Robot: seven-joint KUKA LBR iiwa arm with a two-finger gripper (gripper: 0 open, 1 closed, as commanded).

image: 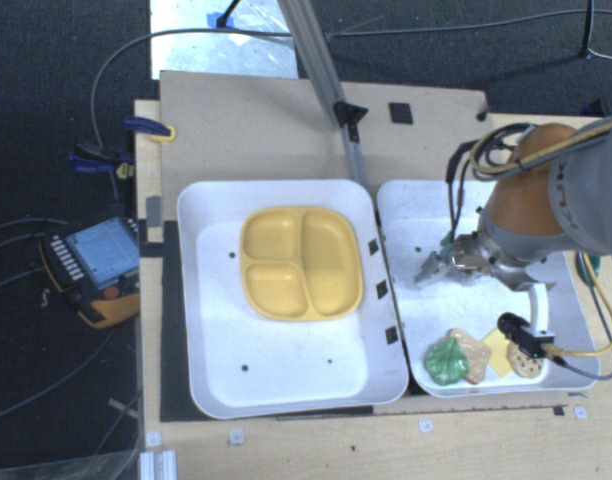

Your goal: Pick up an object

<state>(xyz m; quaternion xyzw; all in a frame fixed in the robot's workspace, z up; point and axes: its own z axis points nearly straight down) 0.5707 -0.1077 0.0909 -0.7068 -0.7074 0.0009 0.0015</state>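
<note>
Toys sit heaped in the near corner of the right bin (pixel 406 298), below the gripper (pixel 429 268) as the camera looks down: a green piece (pixel 445 360), a tan piece (pixel 473 354) touching it, a yellow piece (pixel 499 347) and a speckled biscuit-like round (pixel 527 365) further toward the arm's side. A black part of the arm's fittings (pixel 519 335) overlaps the yellow piece and the round. The gripper hangs over bare bin floor above that heap, apart from every toy, with nothing visible between its tips; whether it is spread or closed I cannot tell at this size. Behind it the arm (pixel 531 203) with its orange band fills the bin's far right side. To the gripper's other side, across the wall where the two bins meet, lies the left bin (pixel 286 368) with a yellow divided plate (pixel 302 263) resting flat in its far half. By my reading the pick is at the approach step, nothing taken so far. The next move calls for carrying the gripper nearward to the heap, choosing the green piece at its open edge, and descending without nudging its tan neighbour.
</note>
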